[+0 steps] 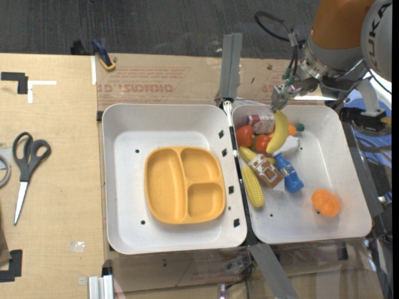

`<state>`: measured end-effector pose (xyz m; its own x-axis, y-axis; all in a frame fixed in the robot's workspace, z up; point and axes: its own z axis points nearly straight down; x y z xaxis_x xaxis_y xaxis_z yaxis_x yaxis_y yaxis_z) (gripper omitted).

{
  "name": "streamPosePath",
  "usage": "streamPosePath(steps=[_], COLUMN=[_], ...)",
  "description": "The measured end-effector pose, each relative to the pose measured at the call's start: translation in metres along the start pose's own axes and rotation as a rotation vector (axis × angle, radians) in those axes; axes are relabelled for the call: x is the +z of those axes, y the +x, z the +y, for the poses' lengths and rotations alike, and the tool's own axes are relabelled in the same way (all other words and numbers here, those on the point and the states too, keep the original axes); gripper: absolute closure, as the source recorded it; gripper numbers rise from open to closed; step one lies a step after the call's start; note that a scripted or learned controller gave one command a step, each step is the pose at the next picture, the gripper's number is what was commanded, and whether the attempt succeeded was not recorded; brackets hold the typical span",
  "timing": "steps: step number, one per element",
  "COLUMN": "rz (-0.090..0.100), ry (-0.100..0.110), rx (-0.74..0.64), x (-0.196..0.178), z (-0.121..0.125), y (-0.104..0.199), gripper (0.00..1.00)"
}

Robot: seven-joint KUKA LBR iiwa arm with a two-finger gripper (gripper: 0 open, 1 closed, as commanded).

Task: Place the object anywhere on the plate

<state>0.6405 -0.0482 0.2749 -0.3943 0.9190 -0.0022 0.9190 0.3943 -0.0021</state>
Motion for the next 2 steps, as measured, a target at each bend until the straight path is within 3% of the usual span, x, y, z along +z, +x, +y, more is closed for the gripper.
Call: streamPosePath(steps=[1,2], rz=[0.0,0.002], ry=[0.0,-0.001], rx=[0.0,-0.18], x=[0.0,0.084], z=[0.0,-0.05], y=[0.0,0.041], gripper=[0.0,0.0])
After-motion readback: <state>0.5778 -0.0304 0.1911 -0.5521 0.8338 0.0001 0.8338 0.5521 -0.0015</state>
